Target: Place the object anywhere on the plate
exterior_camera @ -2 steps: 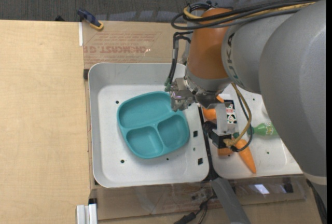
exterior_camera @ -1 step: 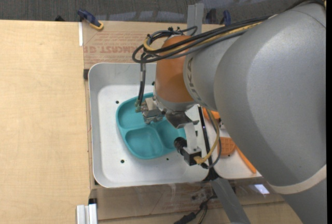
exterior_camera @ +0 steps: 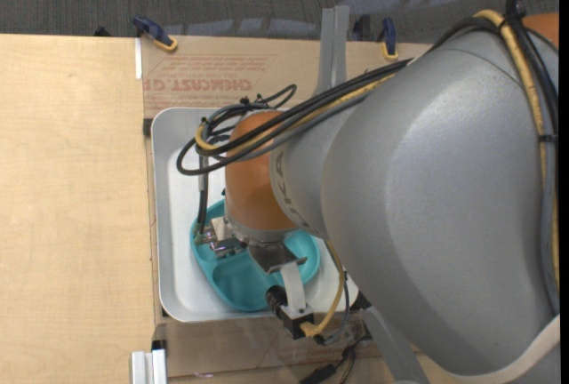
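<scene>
A teal plate (exterior_camera: 233,280) lies in the near part of the left white bin (exterior_camera: 174,222). The arm's orange band (exterior_camera: 253,173) and grey wrist hang right above the plate and cover most of it. The gripper (exterior_camera: 222,236) points down over the plate's left half, and the wrist hides its tips. I cannot make out any object on the plate or at the gripper.
The big grey arm body (exterior_camera: 444,196) covers the right bin and the right half of the scene. Black and yellow cables (exterior_camera: 231,120) loop over the bin's far part. Cardboard (exterior_camera: 231,76) lies behind the bin, with blue clamps (exterior_camera: 153,31) on it. Bare wood bench (exterior_camera: 71,196) spreads to the left.
</scene>
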`<action>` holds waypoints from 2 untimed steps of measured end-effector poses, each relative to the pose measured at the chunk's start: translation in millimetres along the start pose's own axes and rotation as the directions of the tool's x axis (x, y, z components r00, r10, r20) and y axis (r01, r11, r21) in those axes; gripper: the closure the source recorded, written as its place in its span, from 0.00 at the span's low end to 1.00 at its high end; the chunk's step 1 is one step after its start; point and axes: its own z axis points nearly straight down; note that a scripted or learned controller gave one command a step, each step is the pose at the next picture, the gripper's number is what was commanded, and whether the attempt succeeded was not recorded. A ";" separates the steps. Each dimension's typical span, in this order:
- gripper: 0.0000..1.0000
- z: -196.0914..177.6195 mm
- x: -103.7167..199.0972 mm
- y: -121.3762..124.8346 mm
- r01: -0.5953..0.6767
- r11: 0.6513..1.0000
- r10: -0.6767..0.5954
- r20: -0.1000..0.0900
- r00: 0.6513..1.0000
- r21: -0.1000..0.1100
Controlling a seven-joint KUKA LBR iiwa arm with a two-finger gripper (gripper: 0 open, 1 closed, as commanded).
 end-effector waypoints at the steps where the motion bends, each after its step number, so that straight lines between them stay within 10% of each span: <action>1: 1.00 -93.4 -29.3 94.3 -0.092 0.996 0.092 0.005 0.996 0.009; 2: 1.00 0.0 -12.5 26.3 -0.195 0.981 0.195 0.005 0.981 0.011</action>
